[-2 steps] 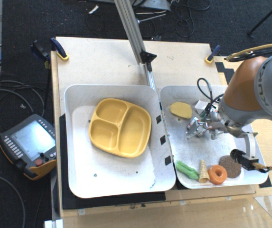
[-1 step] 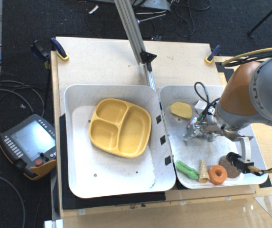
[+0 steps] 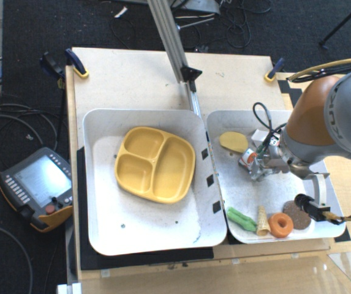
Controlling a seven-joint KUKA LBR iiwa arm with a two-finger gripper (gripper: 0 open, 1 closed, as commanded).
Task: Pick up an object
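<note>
My gripper [image 3: 255, 166] is low in the middle of the right bin [image 3: 236, 185], reaching in from the right under the orange-banded wrist. Just up and left of it lies a flat yellow oval piece [image 3: 233, 141]. Along the bin's front edge lie a green pod [image 3: 241, 219], a pale cone [image 3: 261, 220], an orange ring donut [image 3: 280, 224] and a brown round cookie [image 3: 296, 215]. A small red and white patch shows at the gripper's tip; I cannot tell whether it belongs to the gripper or is an object.
The left bin [image 3: 101, 219] bears a yellow three-compartment plate [image 3: 155, 164]. A slanted metal pole [image 3: 172, 38] crosses the back of the bench. A black cable loops above the gripper. A teach pendant [image 3: 37, 188] lies on the floor at left.
</note>
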